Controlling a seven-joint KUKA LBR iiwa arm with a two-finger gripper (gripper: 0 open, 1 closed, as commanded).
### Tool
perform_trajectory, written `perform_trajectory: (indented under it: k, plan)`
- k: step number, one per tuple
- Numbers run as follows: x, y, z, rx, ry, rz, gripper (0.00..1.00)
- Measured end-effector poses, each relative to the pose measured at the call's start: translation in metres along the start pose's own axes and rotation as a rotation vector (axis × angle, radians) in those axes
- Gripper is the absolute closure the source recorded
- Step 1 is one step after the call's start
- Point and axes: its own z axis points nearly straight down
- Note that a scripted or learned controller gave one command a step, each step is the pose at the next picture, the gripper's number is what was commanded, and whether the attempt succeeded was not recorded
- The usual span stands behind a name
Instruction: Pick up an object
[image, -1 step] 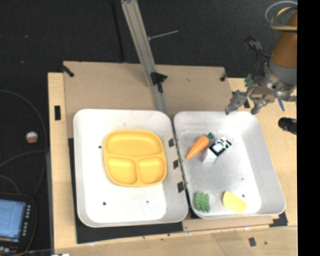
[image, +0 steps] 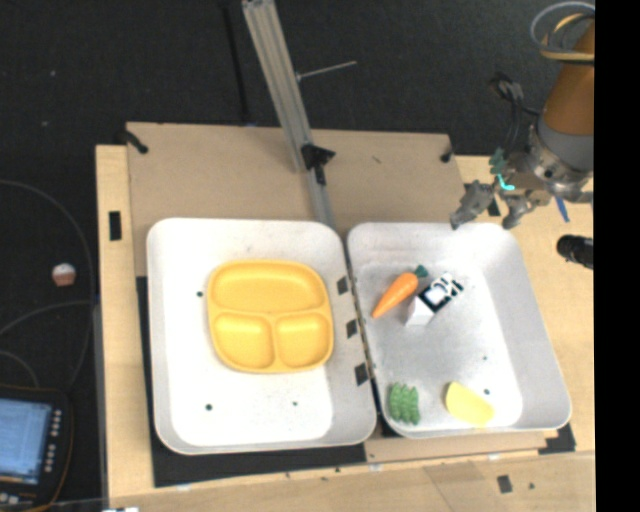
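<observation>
The gripper (image: 490, 208) hangs over the far right corner of the right bin (image: 520, 300), and its jaws look spread apart with nothing between them. Nothing has been picked up yet. In that bin lie four things: an orange carrot (image: 394, 293), a small white block with black marks (image: 432, 298) that touches the carrot's green end, a green bumpy thing (image: 403, 402) near the front wall, and a yellow lemon-like piece (image: 468, 404) just beside the front wall too. The left bin (image: 180, 400) holds a yellow tray (image: 270, 315) with three parts. The carrot and the block are the nearest to the gripper, so one of them seems the best pick. To do it well, the arm should move over the middle of one thing, turn so the jaws sit across its thin side, and go down straight. The carrot and block touch, so the jaws could bump both and push one away. The green thing sits apart from the others, so it may be a safer choice, though the bin wall is close.
</observation>
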Motion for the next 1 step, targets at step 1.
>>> perform_trajectory:
  k: [1]
  plan:
    - [0.009, -0.0023, 0.0535, 0.004, 0.002, 0.0, 0.0]
